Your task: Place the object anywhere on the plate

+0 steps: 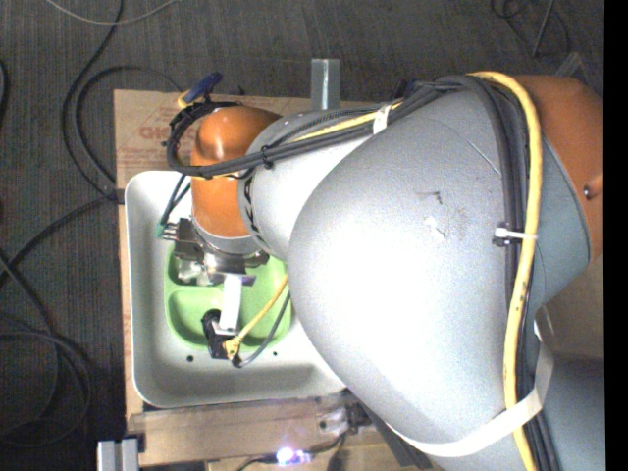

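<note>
A light green plate [184,314] lies in the left white bin [147,263], in its near half. My gripper [209,266] hangs straight down over the plate's far edge, below the orange band [221,180]. The metal wrist block covers whatever sits under it. A thin sliver of purple [247,279] peeks out beside the wrist, too small to identify. A white tag, a black plug [214,330] and a yellow cable dangle from the arm over the plate's middle.
The big grey arm body [422,263] covers the right half of the view and hides the right bin. The bench's brown board [137,126] shows behind the left bin. Loose cables lie on the dark floor to the left.
</note>
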Available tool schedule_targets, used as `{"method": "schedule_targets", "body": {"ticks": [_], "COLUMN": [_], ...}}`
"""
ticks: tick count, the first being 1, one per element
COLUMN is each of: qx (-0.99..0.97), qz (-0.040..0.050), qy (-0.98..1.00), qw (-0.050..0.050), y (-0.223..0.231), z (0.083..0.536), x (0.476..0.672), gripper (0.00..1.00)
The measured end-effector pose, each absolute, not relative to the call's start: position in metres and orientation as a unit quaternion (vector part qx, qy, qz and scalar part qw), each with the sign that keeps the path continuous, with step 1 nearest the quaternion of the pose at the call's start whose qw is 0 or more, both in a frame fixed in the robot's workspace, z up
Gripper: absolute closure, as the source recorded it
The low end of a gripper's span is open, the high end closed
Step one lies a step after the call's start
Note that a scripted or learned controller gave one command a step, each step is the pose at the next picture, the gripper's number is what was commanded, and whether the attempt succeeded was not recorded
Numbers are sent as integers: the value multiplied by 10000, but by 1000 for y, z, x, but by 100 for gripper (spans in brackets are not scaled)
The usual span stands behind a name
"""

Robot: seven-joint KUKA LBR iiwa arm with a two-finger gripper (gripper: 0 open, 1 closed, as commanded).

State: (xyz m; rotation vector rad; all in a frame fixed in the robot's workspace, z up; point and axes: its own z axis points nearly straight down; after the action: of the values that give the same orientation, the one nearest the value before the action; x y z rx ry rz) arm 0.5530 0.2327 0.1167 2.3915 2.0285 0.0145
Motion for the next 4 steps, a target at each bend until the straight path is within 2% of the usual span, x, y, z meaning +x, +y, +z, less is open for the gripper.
{"method": "schedule_targets", "body": {"ticks": [1,2,3,4], "qx": [7709,6882,7554,7556], "qz": [75,192,123,106], "qy": [6370,7252,6551,6550], "qw": [9,102,57,48], "y": [237,217,231,231], "z": [94,97,98,105], "x": [580,496,492,493], "gripper": [100,100,100,100]}}
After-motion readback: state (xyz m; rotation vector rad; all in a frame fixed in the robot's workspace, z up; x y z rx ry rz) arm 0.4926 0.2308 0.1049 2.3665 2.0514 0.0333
